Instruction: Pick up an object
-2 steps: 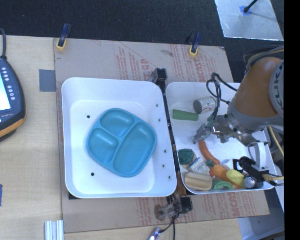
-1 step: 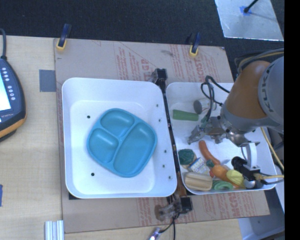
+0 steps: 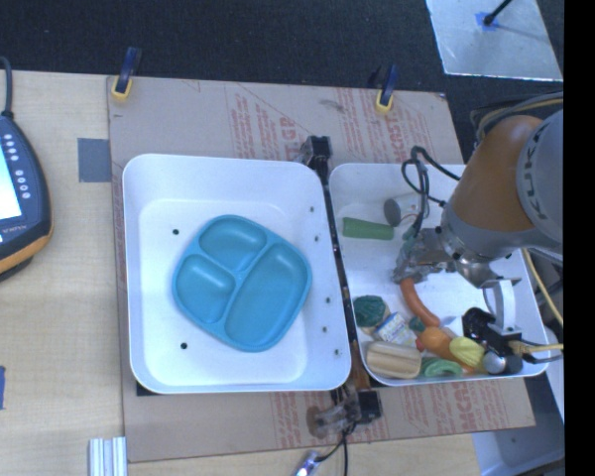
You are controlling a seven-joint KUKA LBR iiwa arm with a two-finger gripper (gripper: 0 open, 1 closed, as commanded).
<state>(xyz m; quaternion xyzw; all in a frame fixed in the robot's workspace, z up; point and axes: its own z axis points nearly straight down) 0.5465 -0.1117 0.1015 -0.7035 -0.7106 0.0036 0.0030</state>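
pincer (image 3: 414, 263) hangs low in the right bin (image 3: 369, 182), just above the upper end of an orange carrot (image 3: 417, 305); whether it is spread or pressed together i cannot tell, since the grey wrist and dark cabling cover it.

the carrot looks the likeliest thing to take. it lies on the bin floor toward the bin's 6 o'clock side, at 6 o'clock from the pincer. its long axis runs from about 11 o'clock to 5 o'clock, one end up under the pincer, the other down by the yellow and orange pieces (image 3: 454, 346) at the bin's lower rim. which end is the tip is too small to tell.

by its look it is a plastic toy: light, stiff, smooth, probably a little slippery, not fragile. the best hold is likely across the narrow width near the middle of its length, jaws set square to the long axis. its rounded body may roll or squirt out if pinched off-centre.

a green block (image 3: 367, 229) lies at 10 o'clock from the pincer, apart from it. the left bin (image 3: 139, 266) bears a blue divided plate (image 3: 242, 282).
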